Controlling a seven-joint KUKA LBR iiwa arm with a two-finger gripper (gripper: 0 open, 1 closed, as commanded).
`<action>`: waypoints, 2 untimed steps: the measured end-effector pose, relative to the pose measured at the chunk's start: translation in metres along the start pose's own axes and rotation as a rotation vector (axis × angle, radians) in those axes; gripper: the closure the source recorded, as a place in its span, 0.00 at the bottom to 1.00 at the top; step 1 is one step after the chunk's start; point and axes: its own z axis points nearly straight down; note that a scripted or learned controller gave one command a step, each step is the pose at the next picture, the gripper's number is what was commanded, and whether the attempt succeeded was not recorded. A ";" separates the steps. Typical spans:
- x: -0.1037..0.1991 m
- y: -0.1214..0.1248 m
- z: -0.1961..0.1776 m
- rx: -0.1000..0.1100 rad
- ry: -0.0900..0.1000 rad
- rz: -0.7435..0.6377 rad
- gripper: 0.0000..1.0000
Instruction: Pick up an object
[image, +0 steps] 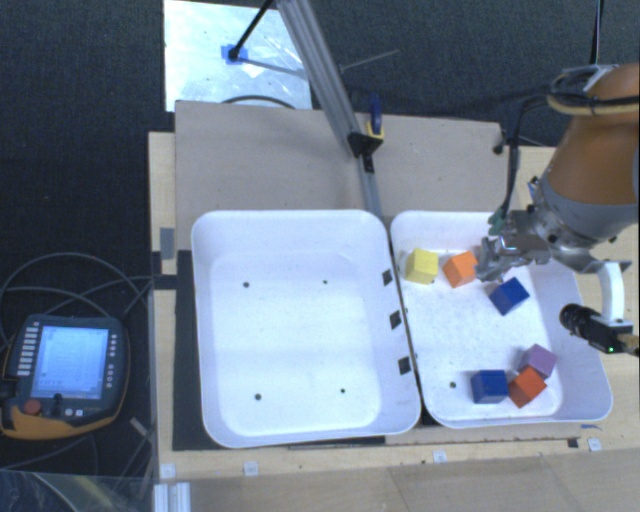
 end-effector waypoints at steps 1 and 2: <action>0.058 0.002 0.017 0.001 0.001 0.000 1.00; 0.116 0.002 0.017 0.001 0.001 0.000 1.00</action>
